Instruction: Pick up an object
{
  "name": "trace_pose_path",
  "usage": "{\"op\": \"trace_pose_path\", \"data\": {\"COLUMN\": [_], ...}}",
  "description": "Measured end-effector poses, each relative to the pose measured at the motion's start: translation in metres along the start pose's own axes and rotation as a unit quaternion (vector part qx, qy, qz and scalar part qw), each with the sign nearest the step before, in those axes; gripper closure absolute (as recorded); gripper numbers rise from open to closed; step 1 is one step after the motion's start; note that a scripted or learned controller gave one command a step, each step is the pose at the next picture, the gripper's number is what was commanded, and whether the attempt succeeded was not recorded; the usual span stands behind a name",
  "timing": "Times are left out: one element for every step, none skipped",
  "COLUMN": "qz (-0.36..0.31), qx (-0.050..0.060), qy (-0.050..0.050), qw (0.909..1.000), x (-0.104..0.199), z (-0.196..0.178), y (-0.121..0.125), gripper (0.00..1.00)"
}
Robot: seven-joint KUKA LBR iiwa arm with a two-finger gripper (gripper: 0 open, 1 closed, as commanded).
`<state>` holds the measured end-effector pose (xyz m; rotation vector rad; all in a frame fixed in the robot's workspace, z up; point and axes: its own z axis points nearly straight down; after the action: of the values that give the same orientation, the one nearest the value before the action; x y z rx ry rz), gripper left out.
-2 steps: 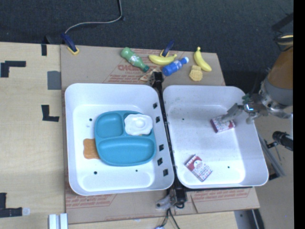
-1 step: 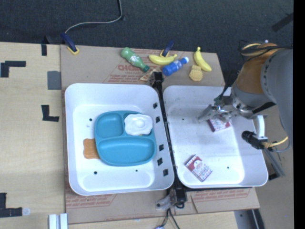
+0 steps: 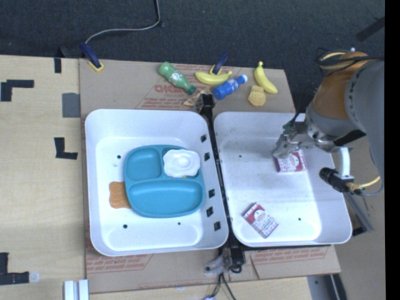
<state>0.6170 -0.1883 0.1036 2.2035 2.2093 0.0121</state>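
Two small red-and-white cartons lie in the right bin [image 3: 325,224]. One carton [image 3: 290,164] sits near the bin's right middle, and the other carton [image 3: 260,220] rests closer to the front. My gripper [image 3: 287,144] hangs at the upper edge of the first carton, touching or just above it; the view does not show which. The grey arm with its orange band [image 3: 340,61] comes in from the right. In the left bin [image 3: 100,130] lies a blue divided plate [image 3: 164,189] with a white fried-egg toy [image 3: 182,162] on its upper right corner.
A tan toast-like piece [image 3: 117,194] pokes out from under the plate's left side. Behind the bins on the cardboard lie a green bottle [image 3: 176,77], two bananas [image 3: 213,77] [image 3: 265,80], a blue bottle [image 3: 229,87] and a small yellow piece [image 3: 256,95]. A black divider clip [image 3: 206,105] separates the bins.
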Motion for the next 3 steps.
{"op": "trace_pose_path", "data": {"qz": [0.000,0.001,0.000], "qx": [0.000,0.002,0.003], "qy": [0.000,0.001,0.001], "qw": [1.0000,1.0000,1.0000], "x": [0.000,-0.018,0.012], "z": [0.000,0.012,0.012], "y": [0.000,-0.053,-0.003], "gripper": [0.00,0.00,0.00]}}
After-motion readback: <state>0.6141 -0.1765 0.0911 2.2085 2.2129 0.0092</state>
